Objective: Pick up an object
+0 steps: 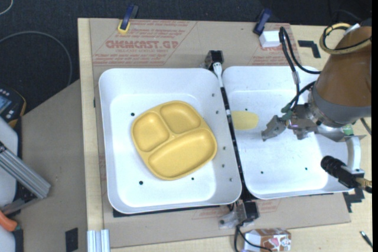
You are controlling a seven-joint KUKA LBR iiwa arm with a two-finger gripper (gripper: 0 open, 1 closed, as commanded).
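Observation:
A small pale yellow object [244, 120] lies in the right bin [266, 177], close to its left wall. My gripper [283, 130] hovers over the middle of that bin, just right of the object and apart from it. It stands open with nothing between its fingers [270, 128]. The orange band and grey wrist of the arm [345, 77] rise above it at the right. A yellow divided plate [173, 138] with three compartments rests flat in the middle of the left bin [118, 88].
Both bins sit on a cardboard-covered bench [177, 38] with clamps at its back edge. Black cables [290, 53] run down to the wrist over the right bin's back corner. A black part [336, 169] sticks out by the right bin's front right corner.

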